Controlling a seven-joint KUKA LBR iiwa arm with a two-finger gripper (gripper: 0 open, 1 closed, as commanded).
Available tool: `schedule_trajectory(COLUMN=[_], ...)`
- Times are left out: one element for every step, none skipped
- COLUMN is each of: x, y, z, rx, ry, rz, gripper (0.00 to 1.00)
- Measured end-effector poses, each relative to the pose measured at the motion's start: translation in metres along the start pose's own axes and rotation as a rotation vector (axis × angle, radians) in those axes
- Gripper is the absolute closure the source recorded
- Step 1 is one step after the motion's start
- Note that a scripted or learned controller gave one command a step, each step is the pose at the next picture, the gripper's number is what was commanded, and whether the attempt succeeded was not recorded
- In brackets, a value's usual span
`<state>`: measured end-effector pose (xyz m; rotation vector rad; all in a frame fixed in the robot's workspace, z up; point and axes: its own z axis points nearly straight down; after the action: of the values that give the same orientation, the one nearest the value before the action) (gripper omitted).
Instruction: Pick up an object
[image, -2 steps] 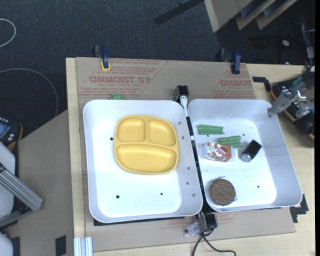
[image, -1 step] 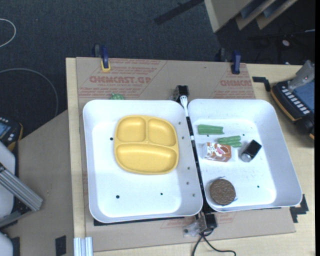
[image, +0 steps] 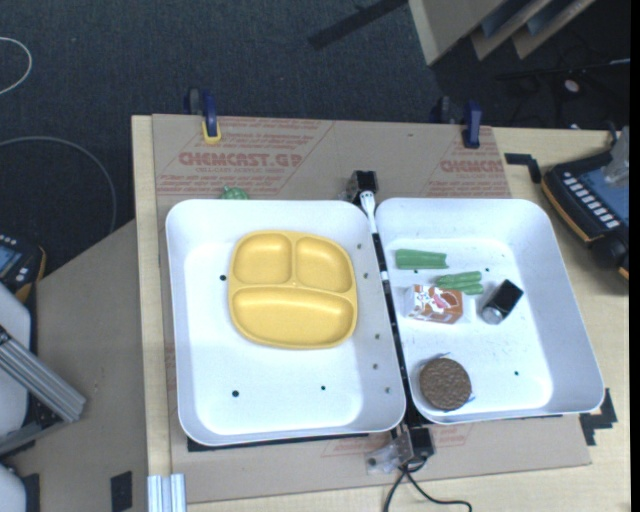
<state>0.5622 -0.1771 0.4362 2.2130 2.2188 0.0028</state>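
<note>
A yellow three-compartment plate (image: 293, 290) lies in the left white bin (image: 200, 300). The right white bin (image: 540, 300) holds two green pods (image: 420, 260) (image: 458, 282), a small clear packet with red and white print (image: 436, 303), a short black and silver cylinder (image: 500, 300) and a round brown disc (image: 444, 383) near its front edge.
The bins rest on a brown cardboard sheet (image: 300, 155) held by two blue clamps (image: 208, 112) (image: 471, 128) at the back. A black and orange device (image: 590, 200) sits at the right, past the right bin. Cables run at the front centre (image: 410, 470).
</note>
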Motion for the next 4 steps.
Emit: schedule_trajectory(x=[0.002, 0.025, 0.072, 0.107], y=[-0.033, -0.086, -0.083, -0.083], z=[0.043, 0.101, 0.104, 0.109], rx=[0.012, 0.015, 0.009, 0.009], ry=[0.005, 0.007, 0.007, 0.006], rz=[0.004, 0.004, -0.003, -0.002], gripper=[1.00, 1.00, 1.00, 1.00])
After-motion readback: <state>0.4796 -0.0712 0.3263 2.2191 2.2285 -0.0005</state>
